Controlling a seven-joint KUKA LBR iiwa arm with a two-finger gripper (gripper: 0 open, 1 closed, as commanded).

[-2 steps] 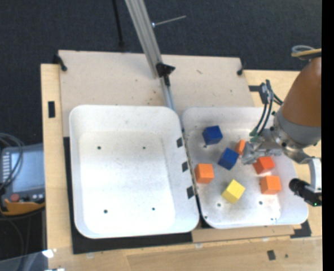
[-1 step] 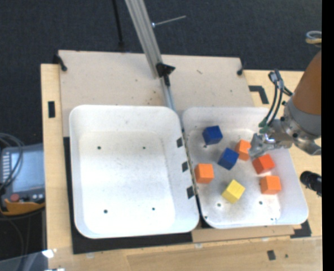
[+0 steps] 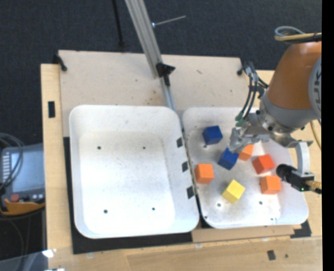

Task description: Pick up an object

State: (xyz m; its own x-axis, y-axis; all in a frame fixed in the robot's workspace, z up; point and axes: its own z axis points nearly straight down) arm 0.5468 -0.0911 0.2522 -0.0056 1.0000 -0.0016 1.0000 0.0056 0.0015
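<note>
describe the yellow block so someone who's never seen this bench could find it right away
Start at the right-hand white bin, the one the arm reaches into. The yellow block lies in the near half of that bin, toward the front rim, between the orange block by the bin's left wall and the orange block on the right. It is the one yellow piece; all the others are blue or orange.

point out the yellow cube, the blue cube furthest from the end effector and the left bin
yellow cube [image 3: 233,191]: camera view, on its top face
blue cube [image 3: 212,135]: camera view, on its top face
left bin [image 3: 79,117]: camera view, on its upper left rim
</note>
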